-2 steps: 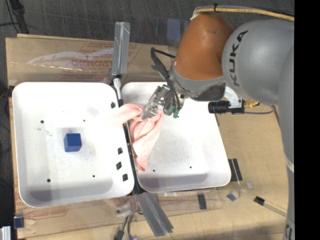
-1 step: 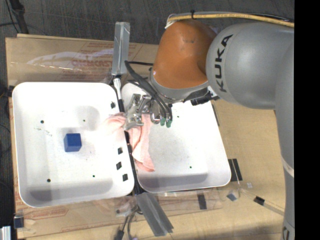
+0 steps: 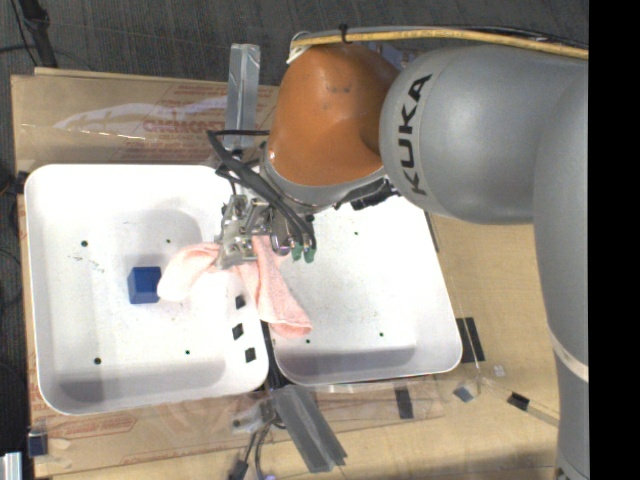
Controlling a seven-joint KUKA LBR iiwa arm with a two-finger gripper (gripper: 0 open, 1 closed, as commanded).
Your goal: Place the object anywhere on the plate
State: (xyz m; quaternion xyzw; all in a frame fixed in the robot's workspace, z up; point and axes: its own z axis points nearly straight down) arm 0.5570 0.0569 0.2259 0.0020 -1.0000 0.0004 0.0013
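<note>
Pink cloth (image 3: 268, 286) lies draped over the ridge where the two white bins meet, one end bunched in the left bin (image 3: 60, 268) near a small blue block (image 3: 145, 285), the other end trailing into the right bin (image 3: 400, 298). The gripper (image 3: 262, 236) sits right above the middle of the cloth, with the grey arm (image 3: 470, 138) and its orange band (image 3: 325, 118) reaching in from the right. Whether the tool is clenched on the fabric or released I cannot tell; the cluttered metal parts and cables hide that.

No plate can be made out, so the drop spot is unclear. If the cloth is the object, the risks I judge likely are a pinch that catches a single fold and slips, or the trailing end snagging on the bin ridge as it lifts. The block could also be nudged.

"KUKA" reads in dark letters on the arm. Faint reddish print on the cardboard (image 3: 120, 118) behind the bins is too pale to read.
</note>
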